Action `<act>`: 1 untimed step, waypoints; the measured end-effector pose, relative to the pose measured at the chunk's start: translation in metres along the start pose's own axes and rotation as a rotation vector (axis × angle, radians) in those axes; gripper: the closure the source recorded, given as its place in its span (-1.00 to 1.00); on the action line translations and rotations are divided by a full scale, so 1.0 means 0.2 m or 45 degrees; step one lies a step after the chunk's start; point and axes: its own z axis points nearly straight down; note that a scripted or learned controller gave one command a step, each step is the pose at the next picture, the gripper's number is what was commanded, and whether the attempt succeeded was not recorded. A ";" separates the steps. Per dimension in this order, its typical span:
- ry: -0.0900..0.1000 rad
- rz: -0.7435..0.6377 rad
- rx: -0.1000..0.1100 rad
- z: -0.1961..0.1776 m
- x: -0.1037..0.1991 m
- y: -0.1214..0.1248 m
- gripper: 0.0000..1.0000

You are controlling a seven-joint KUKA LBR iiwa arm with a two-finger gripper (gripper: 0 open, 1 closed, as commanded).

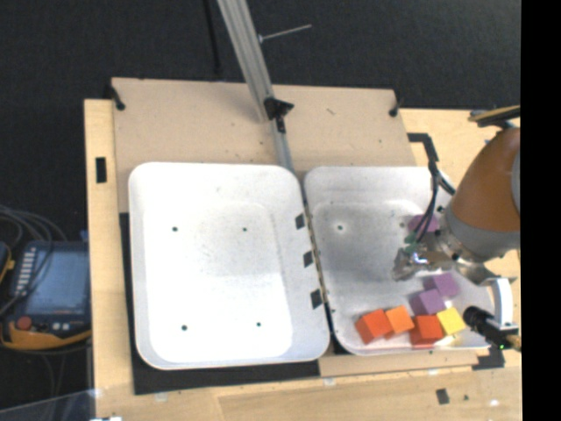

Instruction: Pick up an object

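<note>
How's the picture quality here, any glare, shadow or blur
Camera view: even light, the white left bin nearly washed out; a soft grey shadow on the right bin floor beside the end effector; overall slightly soft, the blocks blurred at their edges.

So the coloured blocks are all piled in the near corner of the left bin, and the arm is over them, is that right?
Not quite: the camera view shows the coloured blocks piled in the near corner of the right bin, not the left bin. The rest holds: the arm is over that bin, its gripper just above the pile.
</note>
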 end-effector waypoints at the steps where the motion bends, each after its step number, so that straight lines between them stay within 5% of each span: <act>1: -0.001 0.000 -0.001 -0.27 -0.03 -0.03 1.00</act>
